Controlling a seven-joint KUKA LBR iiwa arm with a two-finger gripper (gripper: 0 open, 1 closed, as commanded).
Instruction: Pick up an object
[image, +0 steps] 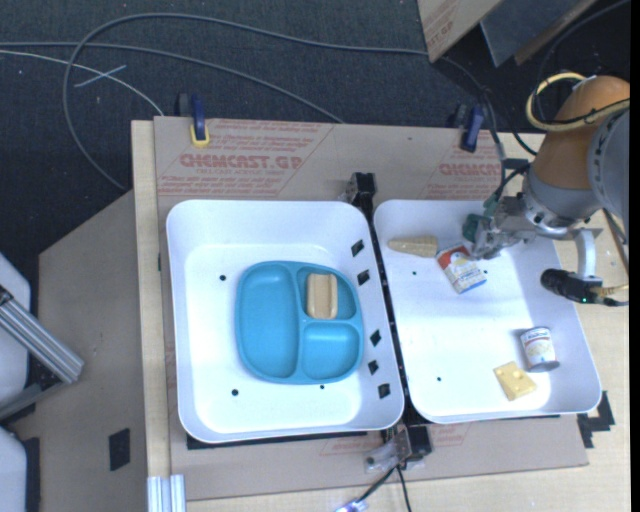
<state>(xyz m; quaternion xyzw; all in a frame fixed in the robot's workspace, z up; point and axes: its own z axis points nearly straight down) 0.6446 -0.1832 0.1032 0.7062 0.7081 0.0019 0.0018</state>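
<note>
Camera view, looking down at a slant. The desk (250, 150) carries two shallow white bins side by side, the left bin (195, 330) and the right bin (480, 395), held on a brown board printed with red lettering.

Left bin: a blue divided tray (275, 335) lies near the middle. A tan rectangular block (321, 295) rests in the tray's upper right compartment.

Right bin: four loose items.
- A pale, elongated bread-like piece (413, 245) lies near the upper left wall.
- A small red and white carton (464, 272) lies tilted just right of that piece.
- A small white can with a dark label (538, 347) stands toward the right side.
- A yellow wedge (514, 381) lies just below and left of the can, near the lower rim.

Arm: the grey arm with its orange band (590, 105) enters from the right and bends down over the upper part of the right bin. The pincer (482, 240) sits low over the bin floor, directly above and touching or nearly touching the upper edge of the red and white carton. Whether the pincer is released or clenched cannot be told; no item is seen between its tips.

Two blue clamps (198, 115) grip the board's far edge.
</note>
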